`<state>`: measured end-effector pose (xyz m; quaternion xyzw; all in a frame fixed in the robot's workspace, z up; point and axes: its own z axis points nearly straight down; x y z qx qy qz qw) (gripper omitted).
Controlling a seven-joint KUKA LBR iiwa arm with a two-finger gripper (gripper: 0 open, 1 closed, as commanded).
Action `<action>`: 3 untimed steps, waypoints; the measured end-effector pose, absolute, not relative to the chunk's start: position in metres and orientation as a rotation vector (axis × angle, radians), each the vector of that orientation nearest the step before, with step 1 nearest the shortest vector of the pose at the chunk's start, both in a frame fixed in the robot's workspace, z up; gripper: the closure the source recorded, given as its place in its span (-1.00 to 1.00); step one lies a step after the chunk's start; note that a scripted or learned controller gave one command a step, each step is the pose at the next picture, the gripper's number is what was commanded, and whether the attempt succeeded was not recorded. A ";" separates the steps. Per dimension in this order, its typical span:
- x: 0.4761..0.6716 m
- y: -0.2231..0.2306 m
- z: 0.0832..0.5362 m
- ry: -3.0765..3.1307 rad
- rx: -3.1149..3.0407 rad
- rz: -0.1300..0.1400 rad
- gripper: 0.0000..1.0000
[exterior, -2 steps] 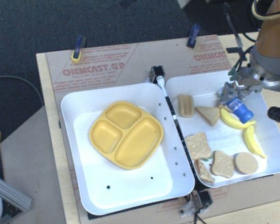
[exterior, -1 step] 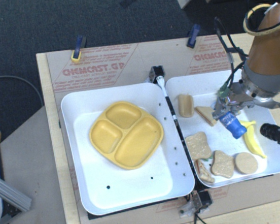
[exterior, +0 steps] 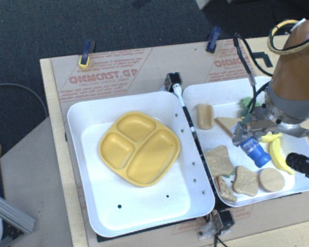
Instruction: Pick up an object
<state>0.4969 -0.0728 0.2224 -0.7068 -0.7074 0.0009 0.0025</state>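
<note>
My gripper (exterior: 250, 130) hangs over the middle of the right bin (exterior: 218, 90), under the grey arm with its orange band. A blue can-like object (exterior: 256, 152) lies tilted just below and in front of it, very close or touching; whether it sits between the fingers is hidden. A yellow banana (exterior: 278, 153) lies right of the blue object. A green item (exterior: 246, 103) peeks out behind the gripper. A tan roll (exterior: 204, 116) and a tan wedge (exterior: 227, 123) lie to its left.
The left bin (exterior: 85, 157) holds a yellow divided plate (exterior: 139, 148). Along the right bin's front lie a bread slice (exterior: 219, 161), a sandwich piece (exterior: 226, 187), another slice (exterior: 245, 180) and a round biscuit (exterior: 272, 179). A black-and-white divider (exterior: 192, 138) separates the bins.
</note>
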 end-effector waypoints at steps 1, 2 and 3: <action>0.499 -0.086 0.235 -2.222 -2.224 -0.001 1.00; 0.510 -0.087 0.227 -2.224 -2.222 -0.001 1.00; 0.498 -0.083 0.214 -2.218 -2.219 0.003 1.00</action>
